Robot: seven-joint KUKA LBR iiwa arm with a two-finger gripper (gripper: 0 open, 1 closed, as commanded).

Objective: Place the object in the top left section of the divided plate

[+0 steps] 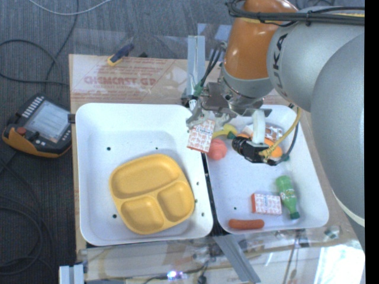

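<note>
We have the hand (pixel 208 112) over the seam between the two bins, with a small red-and-white patterned packet (pixel 201 136) hanging just under it. Looks pinched at its top edge, though we can't tell how wide the fingers stand. Packet print unreadable. Yellow divided plate (pixel 152 192) sits in the left bin (pixel 95 123), well apart from it. Faint red lettering on the worktop (pixel 118 81), illegible.
</note>
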